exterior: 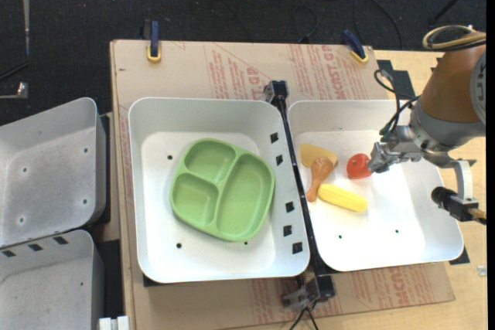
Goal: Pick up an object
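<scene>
Although the gripper (380, 158) sits low in the right bin (402, 243), we cannot tell from this slanted view how its jaws stand, since the wrist and its grey housing cover them. What we do see is the red tomato (358, 165) touching, or just beside, the tip of the tool on its left; nothing shows it held. We judge it a toy of hollow plastic (the sheen and the even colour suggest as much), so light, fairly stiff and smooth, and its roundness means it may squirt out sideways unless the jaws close across its widest part, straight from above. Moving outward, the yellow corn cob (343, 198) lies near the tomato toward the front of the bin, tilted; we think it the easier catch, being long and ribbed, taken across its short axis at mid-length. Left of both lies an orange drumstick-shaped piece (320, 173) resting against a pale yellow wedge (315, 154), the two touching, so a grasp there risks dragging both. All four things sit in the back-left part of the right bin, well clear of its near wall. Beyond the divider, the left bin (155, 243) holds a green compartment plate (223, 188), broad and flat, with little for two fingers to pinch but its rim.
</scene>
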Available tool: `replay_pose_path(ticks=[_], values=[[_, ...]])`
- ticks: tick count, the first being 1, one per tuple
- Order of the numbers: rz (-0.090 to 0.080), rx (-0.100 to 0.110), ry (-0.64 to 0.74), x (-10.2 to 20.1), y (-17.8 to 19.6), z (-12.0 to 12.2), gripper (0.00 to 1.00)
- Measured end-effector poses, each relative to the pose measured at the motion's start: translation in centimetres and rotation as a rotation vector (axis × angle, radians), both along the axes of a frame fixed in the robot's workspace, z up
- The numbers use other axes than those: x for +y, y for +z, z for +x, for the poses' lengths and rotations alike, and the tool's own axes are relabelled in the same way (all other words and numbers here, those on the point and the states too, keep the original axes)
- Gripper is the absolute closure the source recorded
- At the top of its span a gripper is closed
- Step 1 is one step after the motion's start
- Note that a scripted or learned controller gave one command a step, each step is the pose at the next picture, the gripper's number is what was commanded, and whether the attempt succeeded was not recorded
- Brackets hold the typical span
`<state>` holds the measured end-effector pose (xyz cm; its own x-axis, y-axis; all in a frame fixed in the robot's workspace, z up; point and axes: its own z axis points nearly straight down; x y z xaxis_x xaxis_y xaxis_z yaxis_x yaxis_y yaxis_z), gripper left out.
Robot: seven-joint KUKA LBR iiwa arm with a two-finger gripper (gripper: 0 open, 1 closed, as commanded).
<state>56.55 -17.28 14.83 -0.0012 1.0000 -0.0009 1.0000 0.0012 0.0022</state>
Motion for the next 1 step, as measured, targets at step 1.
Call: replay_pose_path(ticks=[1], values=[[0.000, 0.000, -0.001, -1.01, 5.40, 0.10, 1.00]])
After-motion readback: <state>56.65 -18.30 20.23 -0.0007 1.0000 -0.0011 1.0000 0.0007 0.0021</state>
